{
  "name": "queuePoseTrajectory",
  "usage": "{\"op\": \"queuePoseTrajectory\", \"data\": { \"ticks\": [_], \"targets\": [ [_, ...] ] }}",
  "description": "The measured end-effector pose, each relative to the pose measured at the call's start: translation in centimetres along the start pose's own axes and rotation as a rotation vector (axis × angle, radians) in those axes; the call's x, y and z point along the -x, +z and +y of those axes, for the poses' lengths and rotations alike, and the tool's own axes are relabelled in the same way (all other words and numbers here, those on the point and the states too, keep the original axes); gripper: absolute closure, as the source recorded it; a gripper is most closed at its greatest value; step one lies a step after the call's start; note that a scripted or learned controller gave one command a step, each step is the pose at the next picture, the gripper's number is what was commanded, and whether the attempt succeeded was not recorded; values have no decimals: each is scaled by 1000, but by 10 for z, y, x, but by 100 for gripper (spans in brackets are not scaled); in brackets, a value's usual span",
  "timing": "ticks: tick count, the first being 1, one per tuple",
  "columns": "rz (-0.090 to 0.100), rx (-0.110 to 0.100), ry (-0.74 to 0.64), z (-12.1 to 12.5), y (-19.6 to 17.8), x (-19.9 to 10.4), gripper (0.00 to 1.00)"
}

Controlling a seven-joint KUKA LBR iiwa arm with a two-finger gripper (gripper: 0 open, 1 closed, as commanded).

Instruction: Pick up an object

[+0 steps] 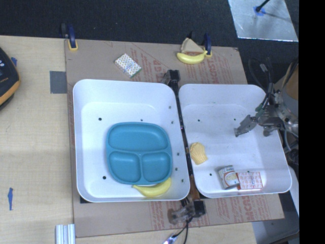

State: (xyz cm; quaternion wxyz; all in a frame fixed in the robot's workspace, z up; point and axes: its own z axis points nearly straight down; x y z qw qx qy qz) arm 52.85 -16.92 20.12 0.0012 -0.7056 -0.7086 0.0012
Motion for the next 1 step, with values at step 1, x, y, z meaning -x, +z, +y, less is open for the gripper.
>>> {"op": "queuePoseTrajectory", "data": {
  "ticks": [1],
  "targets": [
    [0,-1,1,-47,30,-31,0]
  ]
}}
